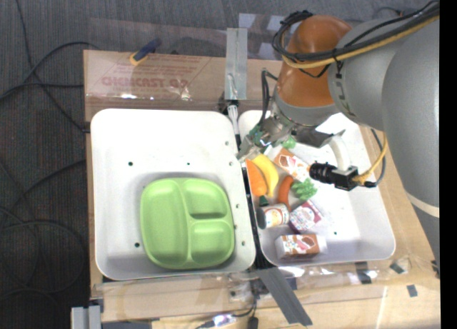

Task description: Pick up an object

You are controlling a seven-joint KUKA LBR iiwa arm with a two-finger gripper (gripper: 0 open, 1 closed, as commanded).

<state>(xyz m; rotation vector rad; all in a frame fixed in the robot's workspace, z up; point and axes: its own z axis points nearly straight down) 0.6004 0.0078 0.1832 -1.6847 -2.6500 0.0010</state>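
You are looking down on a wooden bench (418, 263) sitting on grey carpet (43, 28) with loose cables, bearing two white bins side by side. Left bin (143, 131): a green divided plate (187, 222) is lying toward its near side. Right bin (364, 235): a cluster of toy food is crowding its left half, namely a yellow banana (265, 171) touching an orange piece (255, 180), a carrot (285, 189) with green leaves, a small can (274, 215), a purple packet (305, 216) and a brown carton (300, 246) nearest you. The arm (371, 56) is reaching in from the right; its gripper (258, 137) is hanging over the bin's far left corner, just above the banana. You cannot tell how its fingers are standing, as the wrist is hiding them
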